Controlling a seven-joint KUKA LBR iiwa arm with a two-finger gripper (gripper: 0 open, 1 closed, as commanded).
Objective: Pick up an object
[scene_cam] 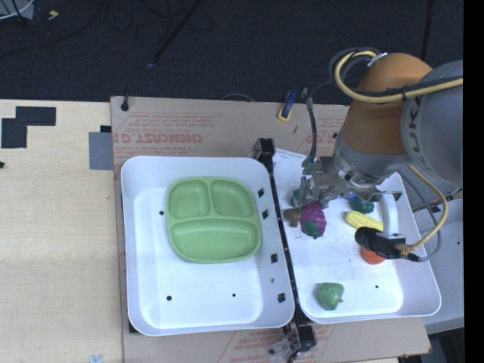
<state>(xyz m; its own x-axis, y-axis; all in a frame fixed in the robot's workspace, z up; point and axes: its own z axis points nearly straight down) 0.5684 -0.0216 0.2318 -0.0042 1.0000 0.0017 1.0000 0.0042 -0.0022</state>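
**Hand parked over the right bin, magenta thing right under it**

A pale wooden surface [53, 240] is seen from above, with a brown cardboard sheet [189, 131] laid on it and two white bins set side by side on that. The arm [393, 119] is reached in from the right, bent down over the far part of the right bin [363, 293]. The left bin [151, 308] is taken up mostly by a green divided plate [213, 219], laid flat near its middle.

The hand [308, 191] is lowered near the right bin's left wall. Whether it's open or closed honestly can't be told from this angle, and nothing can be made out as gripped.

The loose stuff is all found in the right bin. A magenta object [313, 221] is placed just below the hand, very close or touching. A yellow piece [363, 220] is laid to its right. A green pepper-like piece [330, 296] is left alone near the front edge, well apart from the rest. An orange piece [370, 257] is partly hidden, a small teal piece [361, 203] is tucked above the yellow one, and a small brown bit [292, 216] is set left of the magenta object.
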